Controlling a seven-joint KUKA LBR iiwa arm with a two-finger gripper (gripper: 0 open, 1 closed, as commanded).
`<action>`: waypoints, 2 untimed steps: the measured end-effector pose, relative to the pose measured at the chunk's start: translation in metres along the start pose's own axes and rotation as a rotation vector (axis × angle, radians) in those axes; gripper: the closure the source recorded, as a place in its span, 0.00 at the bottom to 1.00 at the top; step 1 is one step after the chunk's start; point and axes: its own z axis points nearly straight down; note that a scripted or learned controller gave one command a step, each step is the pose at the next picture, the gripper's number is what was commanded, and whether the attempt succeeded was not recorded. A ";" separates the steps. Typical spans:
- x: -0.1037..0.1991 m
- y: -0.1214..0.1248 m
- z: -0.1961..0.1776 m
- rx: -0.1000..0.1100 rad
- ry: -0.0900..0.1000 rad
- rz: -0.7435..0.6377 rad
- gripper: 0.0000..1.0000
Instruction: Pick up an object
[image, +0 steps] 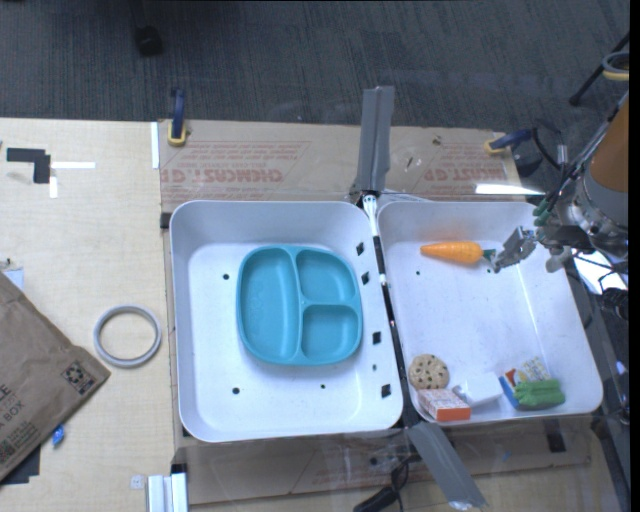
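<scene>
A cardboard box (35, 375) with partly legible "BOX" print lies at the bench's left edge, a grey tape ring (127, 334) beside it. The left bin (190, 330) holds a smooth teal three-compartment plate (299, 304) at its centre. In the right bin (570, 330), a glossy orange carrot (452, 252) lies near the far edge, a speckled round cookie (428, 372) and small packets (455, 403) along the near edge. The gripper (515, 247) hangs tilted just right of the carrot, fingers parted, holding nothing.
</scene>
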 end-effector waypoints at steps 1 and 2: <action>0.002 0.065 0.070 -0.002 -0.001 0.027 0.00; 0.005 0.065 0.072 -0.003 -0.001 0.333 0.00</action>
